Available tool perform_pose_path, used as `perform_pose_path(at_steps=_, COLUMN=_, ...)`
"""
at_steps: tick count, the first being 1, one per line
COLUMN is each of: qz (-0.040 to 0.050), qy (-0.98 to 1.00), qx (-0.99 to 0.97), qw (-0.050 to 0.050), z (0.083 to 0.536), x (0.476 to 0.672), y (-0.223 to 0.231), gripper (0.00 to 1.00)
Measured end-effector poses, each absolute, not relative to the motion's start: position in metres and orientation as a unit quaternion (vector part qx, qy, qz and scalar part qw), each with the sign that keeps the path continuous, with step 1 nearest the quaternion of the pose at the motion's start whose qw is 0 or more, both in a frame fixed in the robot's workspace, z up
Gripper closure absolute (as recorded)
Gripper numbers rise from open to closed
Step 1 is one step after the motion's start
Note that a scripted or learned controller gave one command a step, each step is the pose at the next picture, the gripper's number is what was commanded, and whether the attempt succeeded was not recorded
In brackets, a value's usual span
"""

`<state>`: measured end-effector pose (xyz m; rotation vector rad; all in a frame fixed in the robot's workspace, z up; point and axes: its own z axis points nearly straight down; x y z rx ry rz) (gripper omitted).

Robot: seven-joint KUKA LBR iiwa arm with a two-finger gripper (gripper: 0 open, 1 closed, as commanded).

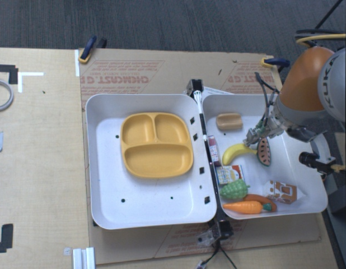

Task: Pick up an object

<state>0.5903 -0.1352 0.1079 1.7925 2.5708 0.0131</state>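
My gripper (256, 134) hangs low in the right bin (293, 164), at the end of the grey arm with the orange band (304, 80). Just under and right of it lies a watermelon slice (264, 152), red with a dark rind. To the gripper's lower left a yellow banana (238, 152) curves away. The gripper is close to both, and I cannot see whether it touches either. A tan bread-like block (229, 121) sits at the bin's far left corner.
The right bin's front holds a carrot (244, 207), a green lumpy vegetable (233, 191), a printed card (226, 174) and a brown-and-white carton (283, 191). A small packet (211, 148) leans on the divider. A yellow divided plate (156, 144) lies in the left bin (90, 150).
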Motion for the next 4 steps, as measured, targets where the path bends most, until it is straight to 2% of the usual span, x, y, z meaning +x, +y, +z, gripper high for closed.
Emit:
perform_pose_path(at_steps=1, qz=0.0001, qy=0.830, qx=0.558, qw=0.001, z=0.255, x=0.597, y=-0.091, gripper=1.00)
perform_pose_path(at_steps=2, qz=-0.0001, qy=0.863, qx=0.506, qw=0.002, z=0.393, x=0.554, y=-0.120, gripper=1.00)
perform_pose_path(at_steps=3, qz=-0.0001, qy=0.877, qx=0.481, qw=0.001, z=0.246, x=0.545, y=-0.050, gripper=1.00)
perform_pose_path(at_steps=4, qz=0.0005, qy=0.889, qx=0.458, qw=0.003, z=0.483, x=0.497, y=-0.056, gripper=1.00)
